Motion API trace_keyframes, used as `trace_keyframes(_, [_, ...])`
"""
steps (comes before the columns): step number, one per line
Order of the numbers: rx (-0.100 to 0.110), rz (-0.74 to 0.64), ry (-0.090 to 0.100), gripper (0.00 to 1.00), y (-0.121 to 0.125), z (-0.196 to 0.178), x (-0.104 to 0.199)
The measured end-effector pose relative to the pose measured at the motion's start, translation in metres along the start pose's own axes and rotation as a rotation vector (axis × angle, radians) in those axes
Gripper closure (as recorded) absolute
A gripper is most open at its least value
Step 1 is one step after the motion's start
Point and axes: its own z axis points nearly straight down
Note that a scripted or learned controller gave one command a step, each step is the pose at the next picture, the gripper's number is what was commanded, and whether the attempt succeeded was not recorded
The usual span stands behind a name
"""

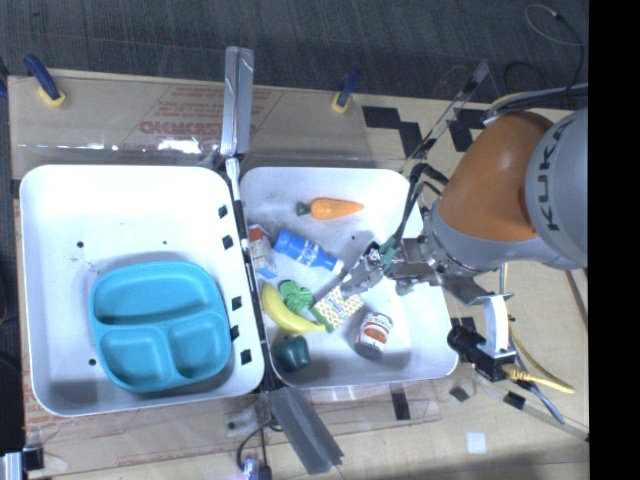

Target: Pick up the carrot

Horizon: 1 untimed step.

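The surface (420, 128) is a pale wooden bench top with two white bins on it, side by side. The left bin (60, 208) carries a blue divided tray (160, 333) that sits toward its near edge, with bare white floor behind it. The right bin (400, 183) carries a scatter of small things.

The arm (510, 193) comes in over the right edge of the surface, its orange band bulking above the right rim of the right bin. Its gripper (350, 278) reaches down over the middle of that bin. From where I stand the fingers are a tangle of metal and shadow, and I cannot tell whether they are apart or together; nothing plainly sits between them.

The carrot (335, 208) lies on its side near the far edge of the right bin, orange with a small green top pointing left, well apart from the gripper.

A blue bottle (303, 251) lies tilted near the bin's left wall. In front of it a yellow banana (285, 313) curves along the floor, touching a green leafy piece (297, 296). A small can (374, 333) with a red and white label stands near the near edge, and a dark green round item (292, 351) sits in the near left corner.
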Motion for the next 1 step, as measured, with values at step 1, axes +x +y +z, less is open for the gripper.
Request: trace_keyframes(1, [-0.005,-0.153,-0.003,0.00,-0.0013,-0.0145,-0.0054])
